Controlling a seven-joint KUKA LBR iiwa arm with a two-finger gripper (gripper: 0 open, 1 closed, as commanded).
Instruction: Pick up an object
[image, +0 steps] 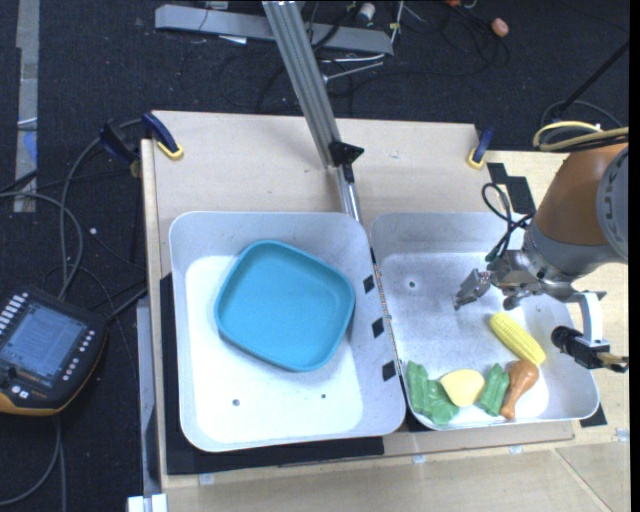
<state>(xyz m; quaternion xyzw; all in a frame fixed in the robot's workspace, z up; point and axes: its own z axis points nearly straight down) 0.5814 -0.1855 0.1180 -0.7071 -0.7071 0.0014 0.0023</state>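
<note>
My gripper (492, 292) hangs over the middle of the right bin (425, 270), open, with nothing between its fingers. Just below and to its right lies a yellow corn cob (517, 337), a short gap away from the nearer finger. Along the bin's front edge sit an orange drumstick (518, 385), a pale yellow rounded piece (462, 387), a small green piece (493, 389) and a larger green vegetable (428, 393). These lie close together, some touching.
A blue square plate (285, 305) lies in the left bin (200, 400). A grey metal pole (315, 95) slants down to the wall between the bins. The back and left of the right bin show bare floor.
</note>
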